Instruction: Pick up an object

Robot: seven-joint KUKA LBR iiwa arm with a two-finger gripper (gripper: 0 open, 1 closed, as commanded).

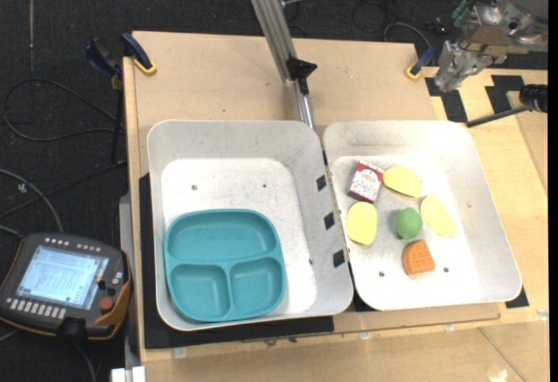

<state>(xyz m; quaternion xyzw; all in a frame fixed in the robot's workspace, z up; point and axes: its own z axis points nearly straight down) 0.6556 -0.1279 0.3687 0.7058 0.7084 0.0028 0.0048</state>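
Approach step, nothing picked: gripper (pixel 455 66) hangs past the right bin (pixel 488 197) far corner, can't tell its state. Small items clustered mid-bin; green ball (pixel 408 223) looks easiest. Next: move over it, descend, close
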